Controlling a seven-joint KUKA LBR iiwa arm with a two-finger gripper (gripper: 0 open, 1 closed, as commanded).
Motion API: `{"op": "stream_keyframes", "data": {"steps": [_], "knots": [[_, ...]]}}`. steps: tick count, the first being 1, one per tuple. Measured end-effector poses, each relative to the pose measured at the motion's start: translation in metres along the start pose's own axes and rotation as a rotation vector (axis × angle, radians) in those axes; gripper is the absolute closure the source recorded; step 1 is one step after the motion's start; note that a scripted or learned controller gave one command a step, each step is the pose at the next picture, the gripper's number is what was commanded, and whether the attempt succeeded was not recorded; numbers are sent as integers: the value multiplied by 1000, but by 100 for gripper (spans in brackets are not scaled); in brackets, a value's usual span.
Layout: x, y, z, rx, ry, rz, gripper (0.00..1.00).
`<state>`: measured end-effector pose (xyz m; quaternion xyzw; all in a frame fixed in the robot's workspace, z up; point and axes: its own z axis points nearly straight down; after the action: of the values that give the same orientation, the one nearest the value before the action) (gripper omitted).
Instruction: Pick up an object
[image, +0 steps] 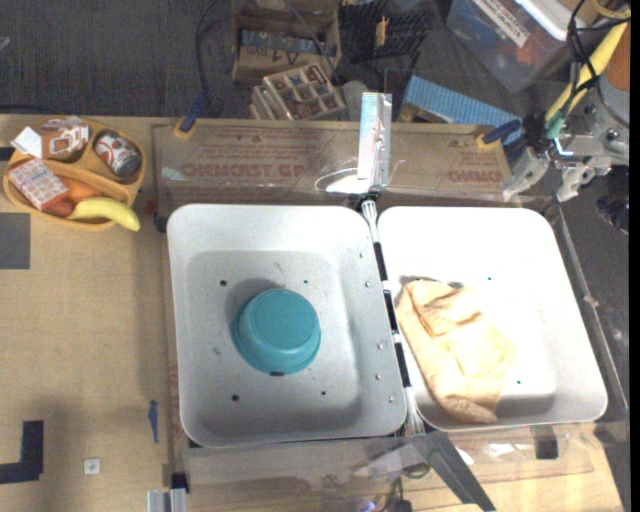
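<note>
A teal bowl (278, 330) lies upside down in the middle of the left bin (200, 240). A crumpled tan cloth (458, 345) lies in the right bin (520, 240), against its left wall and reaching toward the front. My gripper (548, 170) hangs at the upper right, beyond the right bin's far right corner, well away from both objects. It is partly cut off and cluttered with cables.
A yellow tray (40, 200) with a banana (106, 211) and snack packets sits on the bench at the far left. A clear upright divider (375, 140) stands behind the seam between the bins. Boxes and cables crowd the floor behind the bench.
</note>
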<state>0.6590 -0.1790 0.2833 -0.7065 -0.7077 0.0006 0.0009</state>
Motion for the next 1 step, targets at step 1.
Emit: {"op": "stream_keyframes", "data": {"steps": [1], "knots": [[55,-62,126,-1,0,6,0]]}}
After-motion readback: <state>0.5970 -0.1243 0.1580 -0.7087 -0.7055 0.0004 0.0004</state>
